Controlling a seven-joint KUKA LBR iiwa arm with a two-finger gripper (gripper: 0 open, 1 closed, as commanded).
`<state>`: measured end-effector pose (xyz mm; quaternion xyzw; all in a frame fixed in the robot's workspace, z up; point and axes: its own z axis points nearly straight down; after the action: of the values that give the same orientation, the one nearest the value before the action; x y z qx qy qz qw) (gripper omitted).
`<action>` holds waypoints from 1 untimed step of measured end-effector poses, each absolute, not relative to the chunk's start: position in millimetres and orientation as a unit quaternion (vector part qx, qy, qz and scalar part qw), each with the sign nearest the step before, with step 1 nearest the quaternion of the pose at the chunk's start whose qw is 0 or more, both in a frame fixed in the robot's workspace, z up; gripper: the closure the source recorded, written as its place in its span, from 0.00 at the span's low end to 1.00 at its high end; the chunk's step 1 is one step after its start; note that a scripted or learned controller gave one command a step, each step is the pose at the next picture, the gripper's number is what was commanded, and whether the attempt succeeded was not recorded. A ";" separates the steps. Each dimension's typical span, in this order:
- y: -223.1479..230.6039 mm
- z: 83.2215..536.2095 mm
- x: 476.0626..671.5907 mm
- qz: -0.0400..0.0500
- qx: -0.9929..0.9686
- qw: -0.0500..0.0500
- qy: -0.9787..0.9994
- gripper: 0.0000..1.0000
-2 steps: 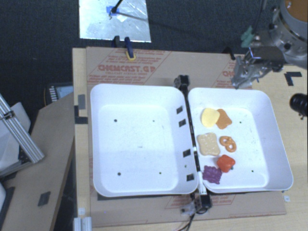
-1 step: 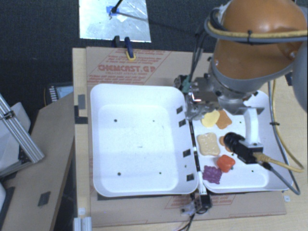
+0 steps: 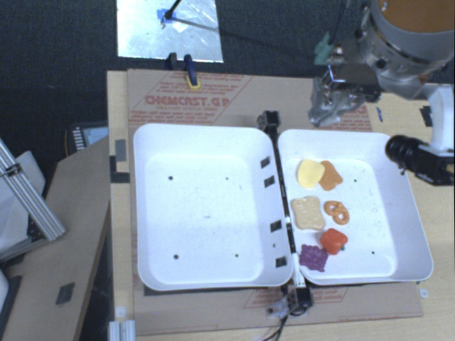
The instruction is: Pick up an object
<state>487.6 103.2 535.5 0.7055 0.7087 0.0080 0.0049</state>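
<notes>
**Jaws over the far rim of the right bin, 6 pieces waiting below**

From my station, the jaws hang at the far edge of the right bin (image 3: 416, 219), just above its rim and towards its left corner. They read as a blurred metallic mass, so I cannot tell how far apart they stand or whether anything is between them. Above them, the grey arm (image 3: 398, 48) with its orange band (image 3: 416, 2) comes in from the far right.

All 6 candidates for the pick lie in the left half of that right bin, near of the jaws and apart from them. Closest to the jaws is a yellow round piece (image 3: 309, 173), touching an orange-brown piece (image 3: 331, 176) on its right. Nearer to me, a pale toast slice (image 3: 308, 213) lies by the bin's left wall, with a small pretzel (image 3: 336, 212) just beside it on the right. Nearer again, I see a red piece (image 3: 333, 241), and a purple grape cluster (image 3: 313, 257) touching it on its near left.

The left bin (image 3: 206, 204) sits against the right one, and black clips (image 3: 269, 182) run along the seam. Both bins rest on a printed cardboard sheet (image 3: 206, 94) on the surface (image 3: 117, 105). Beyond the sheet's far edge lies a silvery foil square (image 3: 169, 20).
</notes>
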 end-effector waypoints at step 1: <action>124.6 535.6 486.3 0.002 0.705 0.001 0.709 1.00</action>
<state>486.3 124.6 535.6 0.7049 0.7093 0.0020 0.0005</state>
